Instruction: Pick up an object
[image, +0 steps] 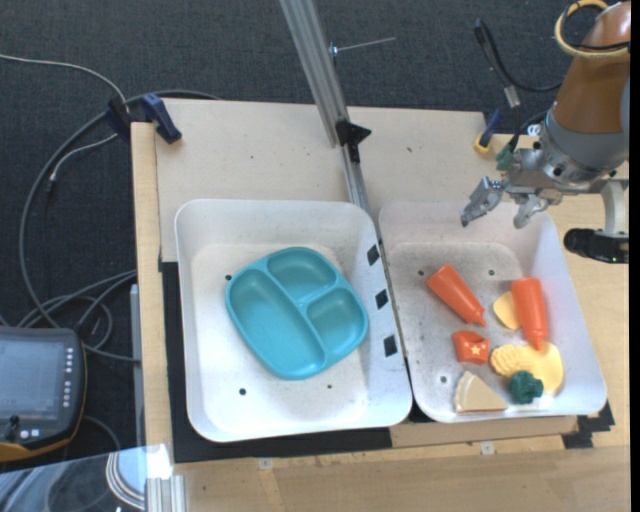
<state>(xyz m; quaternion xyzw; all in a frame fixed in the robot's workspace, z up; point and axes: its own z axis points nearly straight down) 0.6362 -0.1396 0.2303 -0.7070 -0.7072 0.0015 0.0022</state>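
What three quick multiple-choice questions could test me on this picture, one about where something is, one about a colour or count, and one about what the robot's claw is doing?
1. Where does the divided plate lie?
A. in the left bin
B. in the right bin
C. on the floor

2. What colour is that plate?
A. red
B. blue
C. yellow

3. What is the gripper doing?
A. clamping the plate
B. gripping a toy carrot
C. open, holding nothing

Answers:
1 A: it sits in the left bin.
2 B: it is light blue.
3 C: its fingers are spread over the far edge of the right bin, apart from the toy food.
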